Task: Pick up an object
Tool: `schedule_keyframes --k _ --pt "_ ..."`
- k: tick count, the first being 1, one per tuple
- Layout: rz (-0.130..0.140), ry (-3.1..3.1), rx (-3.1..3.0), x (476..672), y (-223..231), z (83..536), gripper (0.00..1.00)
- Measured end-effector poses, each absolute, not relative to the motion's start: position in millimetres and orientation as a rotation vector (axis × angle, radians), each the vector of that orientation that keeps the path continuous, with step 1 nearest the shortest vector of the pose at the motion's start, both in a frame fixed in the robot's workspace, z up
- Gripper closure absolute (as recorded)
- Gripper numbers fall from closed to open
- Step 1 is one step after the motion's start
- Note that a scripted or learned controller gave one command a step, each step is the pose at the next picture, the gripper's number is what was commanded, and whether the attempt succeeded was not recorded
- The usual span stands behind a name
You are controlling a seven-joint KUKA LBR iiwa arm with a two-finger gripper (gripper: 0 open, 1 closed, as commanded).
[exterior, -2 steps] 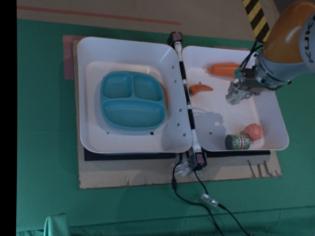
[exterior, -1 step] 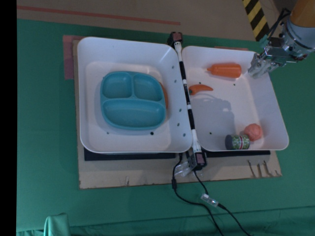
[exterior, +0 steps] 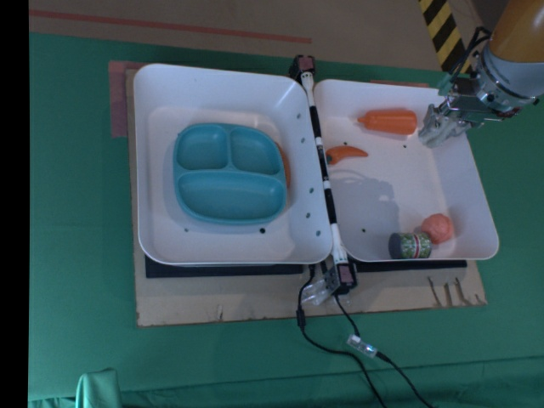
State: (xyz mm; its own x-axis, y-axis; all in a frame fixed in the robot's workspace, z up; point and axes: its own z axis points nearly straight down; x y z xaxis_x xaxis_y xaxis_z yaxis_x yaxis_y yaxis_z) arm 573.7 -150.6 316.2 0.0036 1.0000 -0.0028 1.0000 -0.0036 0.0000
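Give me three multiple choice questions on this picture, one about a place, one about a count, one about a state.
1. Where is the blue plate? A left bin B right bin C on the cloth
2. How many things lie in the right bin? A two B four C six
3. The gripper is A over the left bin B above the right bin's far right corner C off the bench

Answers: 1 A, it sits in the left bin. 2 B, orange bottle, pepper, can, pink ball. 3 B, it hangs beside the bottle.
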Motion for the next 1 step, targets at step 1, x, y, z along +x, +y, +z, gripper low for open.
schedule_keyframes --k 1 --pt "-0.003 2.215 2.225 519.0 -141.0 298.1 1.0"
